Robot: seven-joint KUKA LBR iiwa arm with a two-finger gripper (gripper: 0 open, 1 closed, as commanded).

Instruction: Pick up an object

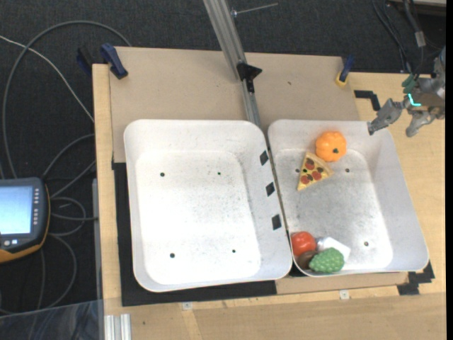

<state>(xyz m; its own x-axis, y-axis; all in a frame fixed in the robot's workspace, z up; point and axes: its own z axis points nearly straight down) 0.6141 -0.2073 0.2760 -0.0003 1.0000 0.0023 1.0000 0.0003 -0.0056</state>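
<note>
My gripper (398,121) hangs at the far right, above the back right corner of the right bin (407,211). Its two dark fingers are spread apart with nothing between them. In the right bin an orange toy pumpkin (330,146) sits near the back, and a pizza slice (312,171) lies just in front of it. At the bin's front edge a red tomato (303,243), a green bumpy toy (327,261) and a small white piece (334,246) are bunched together. The gripper is well to the right of the pumpkin and apart from every object.
The left bin (141,211) lies beside the right one, with black clips (270,188) along the shared edge. A metal post (226,30) slants up from the bench behind the bins. Blue clamps (113,60) hold the board's back corners. A tablet (20,214) lies at the far left.
</note>
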